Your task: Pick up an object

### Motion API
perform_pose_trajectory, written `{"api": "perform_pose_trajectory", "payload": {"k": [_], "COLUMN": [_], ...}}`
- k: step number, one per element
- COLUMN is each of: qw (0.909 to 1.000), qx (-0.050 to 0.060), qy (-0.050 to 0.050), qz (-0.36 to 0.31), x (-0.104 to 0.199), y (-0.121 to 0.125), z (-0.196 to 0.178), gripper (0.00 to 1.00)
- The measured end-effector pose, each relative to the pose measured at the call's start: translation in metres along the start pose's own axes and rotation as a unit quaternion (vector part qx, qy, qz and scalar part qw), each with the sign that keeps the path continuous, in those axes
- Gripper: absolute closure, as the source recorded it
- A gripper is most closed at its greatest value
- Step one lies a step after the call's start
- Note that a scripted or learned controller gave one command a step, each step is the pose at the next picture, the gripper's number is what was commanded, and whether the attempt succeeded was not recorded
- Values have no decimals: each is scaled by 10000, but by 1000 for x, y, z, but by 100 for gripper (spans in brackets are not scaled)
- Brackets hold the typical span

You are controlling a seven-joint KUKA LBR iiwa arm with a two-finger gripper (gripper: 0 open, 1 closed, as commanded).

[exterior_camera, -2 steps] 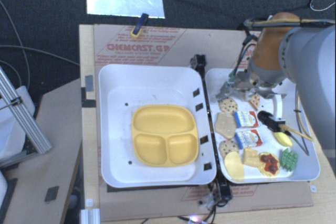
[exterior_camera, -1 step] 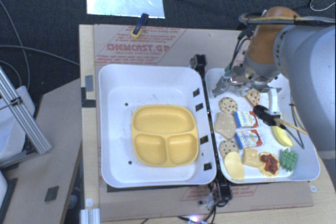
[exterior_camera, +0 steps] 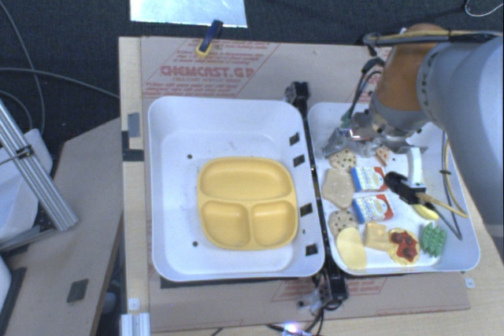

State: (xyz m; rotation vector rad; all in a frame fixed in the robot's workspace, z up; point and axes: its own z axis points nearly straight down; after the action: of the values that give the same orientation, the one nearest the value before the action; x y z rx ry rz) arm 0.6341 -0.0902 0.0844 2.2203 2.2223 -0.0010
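The gripper (exterior_camera: 356, 135) hangs low over the far end of the right bin (exterior_camera: 465, 248), just above a speckled cookie (exterior_camera: 342, 160); whether it is open or closed cannot be told. Toy food crowds this bin: bread slice (exterior_camera: 339, 187), two small cartons (exterior_camera: 368, 193), cheese wedge (exterior_camera: 377, 235). A yellow divided tray (exterior_camera: 246, 201) lies in the left bin (exterior_camera: 169, 169).

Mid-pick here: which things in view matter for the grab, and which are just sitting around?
In play: gripper; right bin with toy foods, such as cookie, bread slice, blue-and-white cartons.
Lying about: yellow divided tray in left bin.
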Motion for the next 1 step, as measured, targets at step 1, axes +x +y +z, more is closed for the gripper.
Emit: {"api": "perform_pose_trajectory", "payload": {"k": [1], "qw": [10000], "qx": [-27], "qy": [3], "qz": [-21], "x": [6], "y": [25], "z": [-1], "gripper": [0]}}
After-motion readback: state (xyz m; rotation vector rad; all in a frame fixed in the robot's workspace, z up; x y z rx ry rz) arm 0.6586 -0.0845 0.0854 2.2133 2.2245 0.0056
